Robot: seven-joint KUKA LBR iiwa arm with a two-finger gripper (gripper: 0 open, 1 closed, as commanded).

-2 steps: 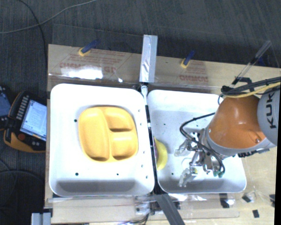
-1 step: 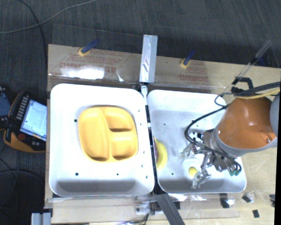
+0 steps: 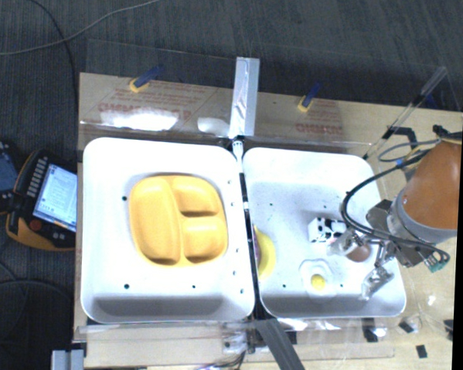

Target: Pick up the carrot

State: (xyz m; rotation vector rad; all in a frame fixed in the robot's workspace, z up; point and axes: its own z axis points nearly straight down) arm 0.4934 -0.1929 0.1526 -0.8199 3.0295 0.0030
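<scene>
We take the right bin (image 3: 294, 164) as our landmark. The grey arm (image 3: 415, 221), with its orange band (image 3: 442, 184), comes over this bin's right wall, and its claw (image 3: 372, 267) hangs low over the bin's right part, close to the near corner. Cables and the wrist cover much of the claw, so we cannot tell whether it is apart, together or clamped on anything. Just at the claw's left side, inside the bin, lies a small reddish-brown piece (image 3: 357, 252). It may be the carrot, but it is too small and too blurred for us to be sure, and we cannot tell if the claw touches it. Further left in the bin sits a black-and-white toy (image 3: 322, 228), and nearer the bin's front wall lies a fried-egg toy (image 3: 317, 277). A yellow round thing (image 3: 264, 252) rests against the bin's left wall. Beyond that wall, touching the right bin, stands the left bin (image 3: 106, 212), which holds a yellow divided tray (image 3: 179, 219). Both bins rest on the bench (image 3: 359, 121).
</scene>
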